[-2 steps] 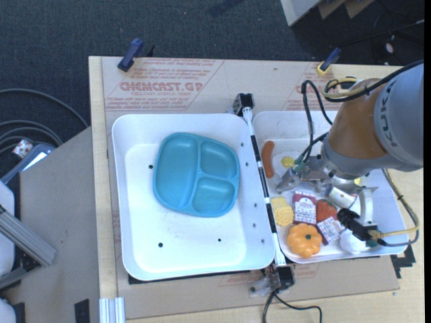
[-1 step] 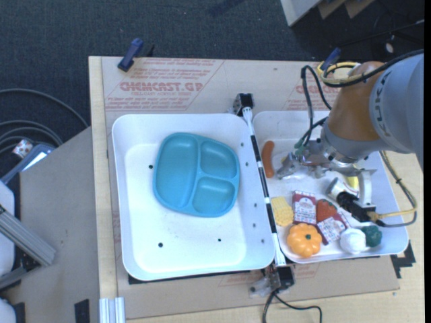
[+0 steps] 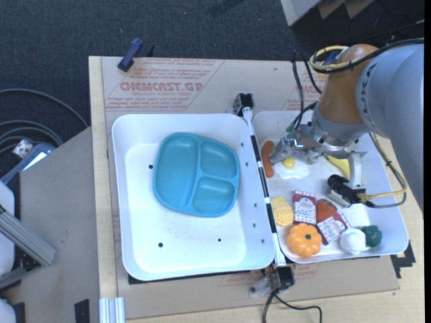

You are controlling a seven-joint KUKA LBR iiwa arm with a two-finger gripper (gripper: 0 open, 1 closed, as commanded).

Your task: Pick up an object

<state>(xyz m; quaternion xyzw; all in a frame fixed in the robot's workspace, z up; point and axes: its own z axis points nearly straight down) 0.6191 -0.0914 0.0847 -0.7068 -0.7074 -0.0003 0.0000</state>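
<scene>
One arm works here, its gripper [image 3: 301, 147] low in the far part of the right bin [image 3: 397, 244]; whether the jaws are parted I cannot tell. The fried egg [image 3: 291, 169] lies just near of them, the sausage [image 3: 268, 158] just left, its length running near-to-far.

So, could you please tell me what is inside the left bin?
The left bin holds a blue divided plate, lying flat. Whatever lies beneath the plate is covered.
</scene>
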